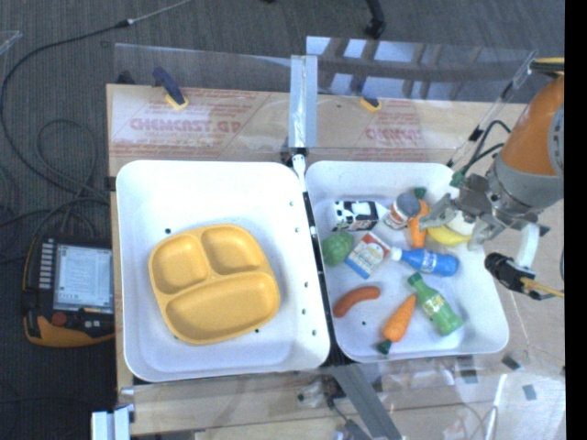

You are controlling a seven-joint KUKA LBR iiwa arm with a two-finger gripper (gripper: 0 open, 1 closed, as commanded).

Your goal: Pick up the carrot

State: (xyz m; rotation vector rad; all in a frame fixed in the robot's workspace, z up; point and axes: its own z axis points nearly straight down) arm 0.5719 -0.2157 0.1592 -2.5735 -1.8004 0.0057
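One carrot [400, 318]: orange, tapered, green stub at its lower-left tip; lying tilted on the floor of the right bin [491, 337], toward the near edge, untouched.
Carrot's neighbours: green bottle [435, 305] just beside it on the right, nearly touching; reddish sausage [356, 300] a little to the left, apart.
Further up the bin: blue bottle [427, 261] lying on its side; red-and-white carton [366, 255] beside a green broccoli-like piece [337, 247]; black-and-white cow toy [356, 214] near the far-left corner.
Far-right cluster: yellow banana-like piece [448, 236], second small orange piece [417, 232] and small round jar [401, 212], packed close together.
Gripper [456, 211]: over the far-right part of the right bin, at the yellow piece, well apart from the carrot.
Fingers: state cannot be told, too small and tangled with the toys below.
Arm [537, 149]: grey with orange band, entering from the right.
Left bin [138, 273]: carries a yellow three-compartment tray [214, 282], sitting slightly turned.
Counter [215, 126]: pale board under both bins, red lettering, clamps at the far edge.
Floor at left: handheld control pendant [69, 287] with screen, cable trailing away.
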